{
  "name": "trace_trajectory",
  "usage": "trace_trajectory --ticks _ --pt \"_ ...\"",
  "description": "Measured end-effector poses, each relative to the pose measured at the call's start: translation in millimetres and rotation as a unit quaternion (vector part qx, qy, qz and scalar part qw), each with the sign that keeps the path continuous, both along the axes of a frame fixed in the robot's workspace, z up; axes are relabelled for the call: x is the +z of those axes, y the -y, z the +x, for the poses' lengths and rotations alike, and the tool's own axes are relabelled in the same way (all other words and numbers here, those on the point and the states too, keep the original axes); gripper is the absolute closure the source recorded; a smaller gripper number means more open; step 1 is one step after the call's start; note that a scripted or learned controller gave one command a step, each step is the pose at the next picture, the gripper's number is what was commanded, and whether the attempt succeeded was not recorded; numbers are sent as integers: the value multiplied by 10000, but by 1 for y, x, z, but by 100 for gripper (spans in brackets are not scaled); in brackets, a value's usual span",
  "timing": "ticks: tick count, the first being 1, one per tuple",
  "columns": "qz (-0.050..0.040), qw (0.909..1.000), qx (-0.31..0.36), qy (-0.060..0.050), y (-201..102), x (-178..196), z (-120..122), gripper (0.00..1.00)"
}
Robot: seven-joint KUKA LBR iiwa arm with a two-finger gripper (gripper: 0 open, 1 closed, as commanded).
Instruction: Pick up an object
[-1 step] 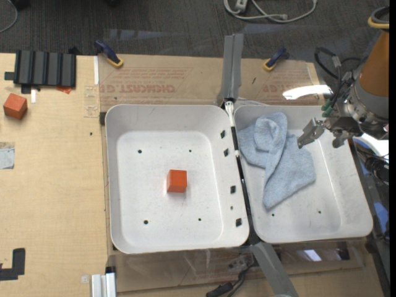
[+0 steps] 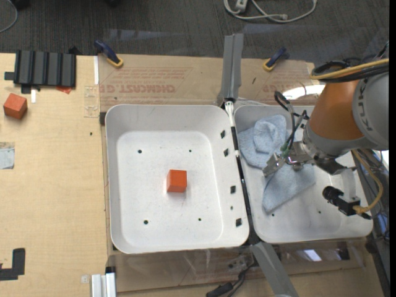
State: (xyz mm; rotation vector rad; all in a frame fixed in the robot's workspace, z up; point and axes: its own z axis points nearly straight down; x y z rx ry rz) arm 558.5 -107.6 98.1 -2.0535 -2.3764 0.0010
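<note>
We can read big red letters on the flat brown cardboard sheet (image 2: 167,79) behind the bins, but they are turned the wrong way for us, so we cannot be sure of the words. The silver two-finger gripper (image 2: 276,163) hangs over the right white plastic bin (image 2: 309,231). It touches the soft pale blue cloth (image 2: 272,159) that lies crumpled right under it. We cannot tell how the gripper stands, because the arm and cloth hide its tips. Part of the cloth is hidden too. Well to the gripper's left, in the left white plastic bin (image 2: 124,166), sits a small orange cube (image 2: 177,181), alone. Far beyond that, another orange block (image 2: 15,106) rests on the wooden bench (image 2: 49,184).
</note>
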Motion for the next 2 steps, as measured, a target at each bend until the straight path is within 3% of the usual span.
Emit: trace_trajectory --ticks 1,2 --pt "-4 10000 -24 -4 2 9 0 100" --pt "-8 9999 130 6 -35 97 53 100"
